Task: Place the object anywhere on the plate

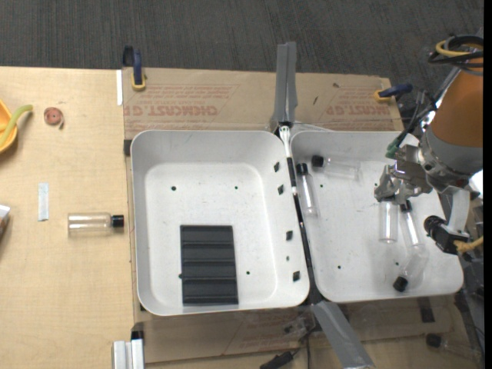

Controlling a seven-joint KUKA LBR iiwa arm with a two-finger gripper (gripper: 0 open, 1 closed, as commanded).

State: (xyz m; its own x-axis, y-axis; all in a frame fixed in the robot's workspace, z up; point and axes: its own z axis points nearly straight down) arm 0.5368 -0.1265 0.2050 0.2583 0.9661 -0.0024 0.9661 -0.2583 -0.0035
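Note:
A black ribbed plate (207, 265) lies flat in the front half of the left bin (154, 206). Several clear tubes with black caps lie in the right bin (346, 283). One tube (305, 191) rests along that bin's left wall and a second (336, 167) lies near the back. A third tube (388, 223) and a capped one (408, 270) lie at the right. My gripper (395, 193) hangs over the right side of the right bin, just behind the third tube. Nothing shows held in it.
On the bench left of the bins lie a clear bottle with a black cap (92, 222), a small white strip (43, 202), a red disc (52, 115) and a yellow object (8, 125). Clamps (134, 66) hold the cardboard behind the bins.

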